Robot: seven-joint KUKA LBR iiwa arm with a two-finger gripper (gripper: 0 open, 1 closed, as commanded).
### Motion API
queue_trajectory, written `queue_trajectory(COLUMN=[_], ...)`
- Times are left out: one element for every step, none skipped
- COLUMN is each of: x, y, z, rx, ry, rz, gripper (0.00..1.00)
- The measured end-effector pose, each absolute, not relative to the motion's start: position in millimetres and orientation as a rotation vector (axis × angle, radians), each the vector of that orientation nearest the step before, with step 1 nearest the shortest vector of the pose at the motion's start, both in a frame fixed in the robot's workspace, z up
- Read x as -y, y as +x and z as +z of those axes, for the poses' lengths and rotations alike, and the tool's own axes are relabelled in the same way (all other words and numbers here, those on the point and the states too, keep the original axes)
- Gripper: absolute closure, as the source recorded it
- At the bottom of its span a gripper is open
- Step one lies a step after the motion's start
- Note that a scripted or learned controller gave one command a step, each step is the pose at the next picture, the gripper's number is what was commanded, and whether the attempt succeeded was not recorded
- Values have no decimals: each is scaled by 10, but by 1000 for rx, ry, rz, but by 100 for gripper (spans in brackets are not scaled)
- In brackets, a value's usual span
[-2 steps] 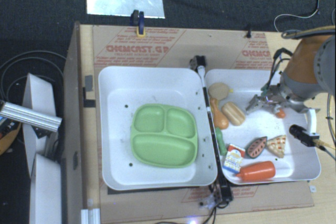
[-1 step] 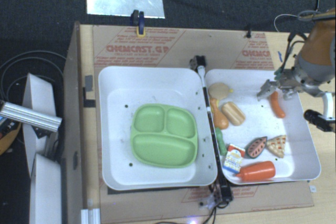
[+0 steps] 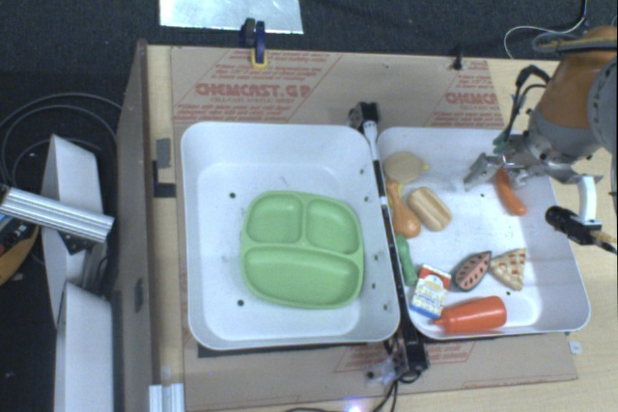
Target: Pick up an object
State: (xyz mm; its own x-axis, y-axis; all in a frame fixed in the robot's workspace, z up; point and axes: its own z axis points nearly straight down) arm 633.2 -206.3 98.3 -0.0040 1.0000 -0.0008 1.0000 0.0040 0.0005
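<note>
Camera view from above shows two white bins side by side on the table [image 3: 290,72]. One green plate [image 3: 302,249] with three parts lies in the left bin [image 3: 208,169]. The right bin [image 3: 565,289] has about nine toy foods: one hot dog [image 3: 429,208], one pizza slice [image 3: 511,267], one big red sausage [image 3: 474,314], one small box [image 3: 430,291] and more. The pincer [image 3: 498,169] hangs over the right bin's top corner, fingers spread apart, with a small orange carrot [image 3: 510,193] touching its tips. Some foods by the middle wall are hard to make out.
</note>
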Motion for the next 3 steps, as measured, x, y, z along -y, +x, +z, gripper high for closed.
queue_trajectory(x=[2067, 2057, 2067], y=[6429, 6458, 6401], z=[1486, 1024, 1449], rx=[-2221, -2227, -2220], ry=[2212, 2217, 2216], rz=[6, -1, 4], gripper=[0, 0, 0])
